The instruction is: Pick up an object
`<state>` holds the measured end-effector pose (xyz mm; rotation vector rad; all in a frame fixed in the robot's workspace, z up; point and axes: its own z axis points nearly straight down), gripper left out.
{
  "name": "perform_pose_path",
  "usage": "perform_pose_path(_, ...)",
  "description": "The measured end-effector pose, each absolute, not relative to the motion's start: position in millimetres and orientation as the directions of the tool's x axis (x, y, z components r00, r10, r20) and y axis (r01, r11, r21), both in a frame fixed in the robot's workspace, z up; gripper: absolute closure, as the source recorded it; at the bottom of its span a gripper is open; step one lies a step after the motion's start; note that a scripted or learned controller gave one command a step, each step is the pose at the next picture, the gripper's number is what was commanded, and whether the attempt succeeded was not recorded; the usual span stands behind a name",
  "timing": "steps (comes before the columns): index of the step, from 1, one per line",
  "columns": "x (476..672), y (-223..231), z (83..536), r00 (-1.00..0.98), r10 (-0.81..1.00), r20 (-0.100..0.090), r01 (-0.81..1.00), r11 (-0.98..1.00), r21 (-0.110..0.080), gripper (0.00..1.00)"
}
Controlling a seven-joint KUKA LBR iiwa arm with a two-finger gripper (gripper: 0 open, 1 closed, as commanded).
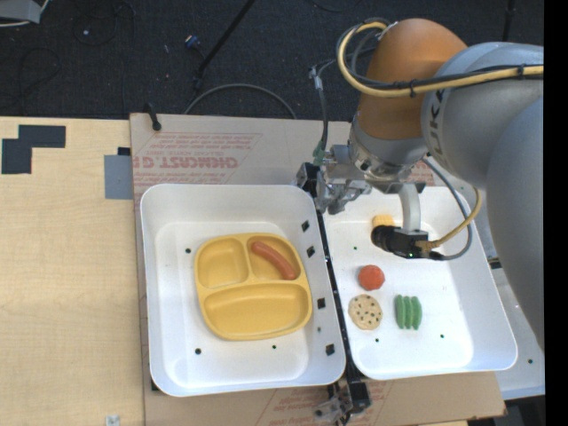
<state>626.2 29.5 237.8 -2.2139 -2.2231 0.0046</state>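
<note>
Sausage (274, 258) diagonal in yellow tray (253, 313), upper-left to lower-right; end effector (342, 192) grip unclear

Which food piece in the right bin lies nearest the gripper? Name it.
The small yellow piece, at the right bin's far end beside the gripper; the red ball, cookie and green beans lie nearer the camera.

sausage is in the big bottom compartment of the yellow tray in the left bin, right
No: in the camera view the sausage lies in the small upper-right compartment of the yellow tray in the left bin.
</note>
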Motion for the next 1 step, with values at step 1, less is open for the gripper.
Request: perform_pose_path(1,627.5,89.8,227.6,-0.006,1.000,0.001,1.000,0.006,-0.004,1.00)
